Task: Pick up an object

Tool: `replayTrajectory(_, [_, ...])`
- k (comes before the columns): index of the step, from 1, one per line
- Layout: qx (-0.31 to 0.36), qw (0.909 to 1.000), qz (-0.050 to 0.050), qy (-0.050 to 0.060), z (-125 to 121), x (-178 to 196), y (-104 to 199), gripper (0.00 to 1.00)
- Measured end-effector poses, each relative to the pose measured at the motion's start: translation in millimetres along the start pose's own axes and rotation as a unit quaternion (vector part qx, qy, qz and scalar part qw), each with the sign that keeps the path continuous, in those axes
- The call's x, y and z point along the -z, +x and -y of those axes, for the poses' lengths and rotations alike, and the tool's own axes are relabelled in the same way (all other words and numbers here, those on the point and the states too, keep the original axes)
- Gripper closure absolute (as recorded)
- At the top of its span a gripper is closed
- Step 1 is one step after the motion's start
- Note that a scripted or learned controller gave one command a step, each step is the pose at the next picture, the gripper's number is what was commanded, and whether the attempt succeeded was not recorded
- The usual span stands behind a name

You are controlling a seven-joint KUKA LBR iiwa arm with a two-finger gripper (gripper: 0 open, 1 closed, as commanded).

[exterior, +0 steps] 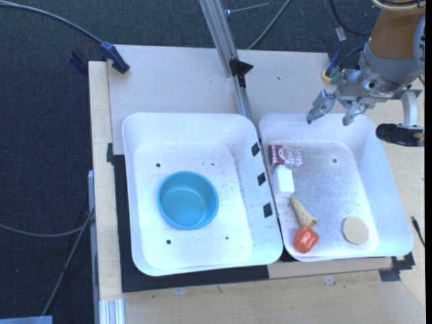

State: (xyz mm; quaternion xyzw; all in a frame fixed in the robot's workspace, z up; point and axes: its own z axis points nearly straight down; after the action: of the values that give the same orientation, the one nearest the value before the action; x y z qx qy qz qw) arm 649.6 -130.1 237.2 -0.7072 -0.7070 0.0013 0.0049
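Now the claw (pixel 331 115) hangs spread wide, gripping nothing; below it the white bottle (pixel 284 179) lies flat, so centre both fingers astride it before descending.

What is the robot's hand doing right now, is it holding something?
Gripper: open, holding nothing. Its fingers are spread apart above the far rim of the right bin.

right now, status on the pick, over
Gripper open, holding nothing, above right bin's far rim. Bottle, cone, red piece, round disc lying untouched in the right bin. Nothing in the way.
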Motion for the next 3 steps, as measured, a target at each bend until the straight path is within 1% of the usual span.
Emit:
replayTrajectory(1, [0.001, 1.0, 0.0, 0.004, -3, -63, 5, 0.0])
replayTrajectory(2, [-0.001, 1.0, 0.0, 0.004, 4, -110, 1, 0.0])
replayTrajectory(3, [-0.001, 1.0, 0.0, 0.0, 3, -140, 1, 0.0])
